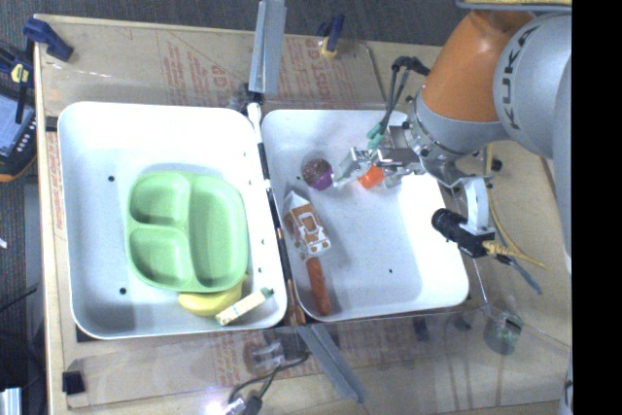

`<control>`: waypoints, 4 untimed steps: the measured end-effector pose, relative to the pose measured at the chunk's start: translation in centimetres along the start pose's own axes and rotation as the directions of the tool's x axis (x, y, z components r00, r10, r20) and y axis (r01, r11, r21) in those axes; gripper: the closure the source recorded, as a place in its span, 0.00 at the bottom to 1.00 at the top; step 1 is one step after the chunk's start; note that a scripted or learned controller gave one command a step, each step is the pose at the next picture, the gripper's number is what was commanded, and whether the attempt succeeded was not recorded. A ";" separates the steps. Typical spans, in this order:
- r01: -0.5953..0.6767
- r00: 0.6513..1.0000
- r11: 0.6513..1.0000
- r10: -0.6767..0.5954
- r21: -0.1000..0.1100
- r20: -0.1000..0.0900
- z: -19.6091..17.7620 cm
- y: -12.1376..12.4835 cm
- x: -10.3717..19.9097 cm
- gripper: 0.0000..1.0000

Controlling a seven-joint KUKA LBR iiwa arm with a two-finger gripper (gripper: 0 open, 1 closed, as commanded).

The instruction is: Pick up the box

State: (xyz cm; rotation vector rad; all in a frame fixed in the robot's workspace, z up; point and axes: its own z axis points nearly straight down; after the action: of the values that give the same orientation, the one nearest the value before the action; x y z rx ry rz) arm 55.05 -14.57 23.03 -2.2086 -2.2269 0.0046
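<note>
The box [307, 230] is a small white and brown carton. It lies flat in the right bin [428, 258], close to that bin's left wall. My gripper [362, 166] hangs over the bin's upper middle, up and to the right of the box and apart from it. A small orange object [370, 177] lies right at the gripper's tip. Whether it is touched or held is unclear.
A purple round fruit [317, 172] sits just left of the gripper. A brown sausage [319, 287] lies below the box. The left bin [87, 209] holds a green divided plate [189, 230], a banana [206, 302] and a small beige block [243, 307].
</note>
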 end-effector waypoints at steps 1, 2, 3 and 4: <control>0.060 0.998 0.998 -0.060 0.000 0.003 11.7 4.8 0.5 0.00; 0.227 0.974 0.974 -0.227 -0.004 0.003 13.8 9.5 2.6 0.00; 0.228 0.974 0.974 -0.228 -0.004 0.003 12.7 9.6 2.6 1.00; 0.343 0.939 0.939 -0.343 -0.005 0.003 3.7 10.8 9.6 1.00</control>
State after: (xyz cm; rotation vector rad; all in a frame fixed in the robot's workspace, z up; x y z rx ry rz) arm 65.72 -4.85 19.32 -1.7898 -2.5818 -0.0002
